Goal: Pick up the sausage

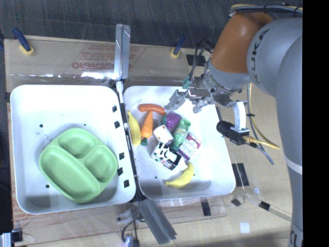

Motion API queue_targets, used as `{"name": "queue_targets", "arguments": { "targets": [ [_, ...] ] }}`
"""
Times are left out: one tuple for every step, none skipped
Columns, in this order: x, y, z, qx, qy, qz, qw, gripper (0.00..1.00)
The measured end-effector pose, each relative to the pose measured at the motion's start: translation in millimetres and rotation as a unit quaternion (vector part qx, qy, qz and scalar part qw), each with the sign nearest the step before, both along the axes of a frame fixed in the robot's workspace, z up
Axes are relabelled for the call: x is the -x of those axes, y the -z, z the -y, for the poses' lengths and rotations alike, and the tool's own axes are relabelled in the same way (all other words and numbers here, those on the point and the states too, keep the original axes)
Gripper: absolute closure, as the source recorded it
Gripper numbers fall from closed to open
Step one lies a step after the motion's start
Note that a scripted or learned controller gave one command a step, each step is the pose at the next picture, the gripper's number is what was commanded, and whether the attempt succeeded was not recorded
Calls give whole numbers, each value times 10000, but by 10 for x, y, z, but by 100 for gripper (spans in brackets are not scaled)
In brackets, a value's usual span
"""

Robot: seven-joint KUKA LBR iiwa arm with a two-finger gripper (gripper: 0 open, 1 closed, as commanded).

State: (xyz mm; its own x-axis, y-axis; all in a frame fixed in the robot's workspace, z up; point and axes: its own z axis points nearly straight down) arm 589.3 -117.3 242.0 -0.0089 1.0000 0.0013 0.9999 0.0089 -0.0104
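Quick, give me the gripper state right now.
Gripper: open, holding nothing, above the right bin just right of the sausage.

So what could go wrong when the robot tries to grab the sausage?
The sausage lies right against the top of the carrot, so the gripper might pinch the carrot too, or only nudge the sausage away. It also sits near the back of the right bin, with a banana and purple grapes close by, so the fingers may bump those. The sausage looks round and smooth, so it could slip out.
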Motion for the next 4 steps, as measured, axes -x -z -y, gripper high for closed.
{"name": "queue_targets", "arguments": {
  "targets": [
    [-171, 547, -324, 4, -254, -4, 9997, 0],
    [-507, 1251, -107, 8, -72, 8, 10000, 0],
    [-509, 1248, -106, 9, -71, 11, 10000, 0],
    [-664, 1537, -114, 12, -52, 18, 10000, 0]
  ]
}}
